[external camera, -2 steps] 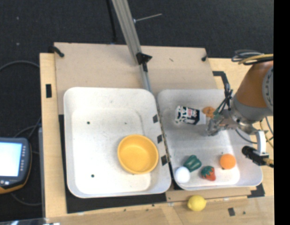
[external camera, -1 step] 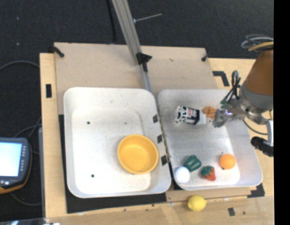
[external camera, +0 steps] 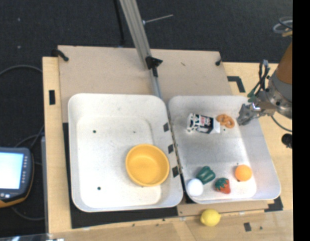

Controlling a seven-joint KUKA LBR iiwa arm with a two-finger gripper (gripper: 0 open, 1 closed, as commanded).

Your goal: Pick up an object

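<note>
Left bin [external camera: 85,134] holds one yellow bowl [external camera: 147,164], right bin [external camera: 255,149] six items; end effector [external camera: 245,114] grip state unreadable.

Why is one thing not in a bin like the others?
The lemon lies on the bench, just outside the right bin, near its front edge. The other toy foods, like the orange and strawberry, sit inside it. Probably it fell out.

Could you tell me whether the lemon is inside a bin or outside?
Outside. The lemon lies on the bench board just beyond the near rim of the right bin.
</note>
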